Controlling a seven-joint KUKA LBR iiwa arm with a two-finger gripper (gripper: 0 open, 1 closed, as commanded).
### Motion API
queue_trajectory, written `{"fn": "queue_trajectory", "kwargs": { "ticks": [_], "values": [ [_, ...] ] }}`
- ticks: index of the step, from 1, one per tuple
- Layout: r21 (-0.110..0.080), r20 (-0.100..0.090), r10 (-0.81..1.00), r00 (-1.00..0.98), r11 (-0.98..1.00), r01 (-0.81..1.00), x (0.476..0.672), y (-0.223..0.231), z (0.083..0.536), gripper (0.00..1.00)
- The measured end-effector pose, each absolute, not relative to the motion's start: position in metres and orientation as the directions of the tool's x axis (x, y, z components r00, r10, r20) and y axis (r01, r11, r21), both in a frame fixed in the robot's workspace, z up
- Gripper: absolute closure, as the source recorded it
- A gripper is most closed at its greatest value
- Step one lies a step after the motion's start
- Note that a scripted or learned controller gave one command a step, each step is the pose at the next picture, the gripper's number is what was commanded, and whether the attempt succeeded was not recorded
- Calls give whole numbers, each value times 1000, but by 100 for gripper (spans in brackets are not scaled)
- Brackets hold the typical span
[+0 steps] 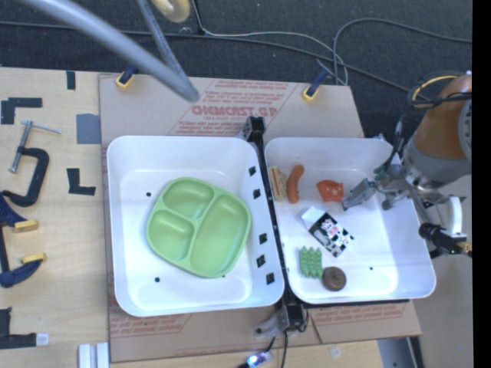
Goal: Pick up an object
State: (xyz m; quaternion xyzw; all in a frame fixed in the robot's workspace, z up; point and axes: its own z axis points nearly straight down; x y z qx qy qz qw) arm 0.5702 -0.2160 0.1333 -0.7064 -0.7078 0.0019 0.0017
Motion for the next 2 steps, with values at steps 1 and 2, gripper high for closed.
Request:
{"fn": "queue_trajectory", "kwargs": {
  "ticks": [1, 2],
  "values": [
    [-1, -1, 1000, -3, 3, 1000, 571, -216, 146, 100],
    [5, -2, 1000, -1, 1, 1000, 577, -223, 204, 100]
  ]
}}
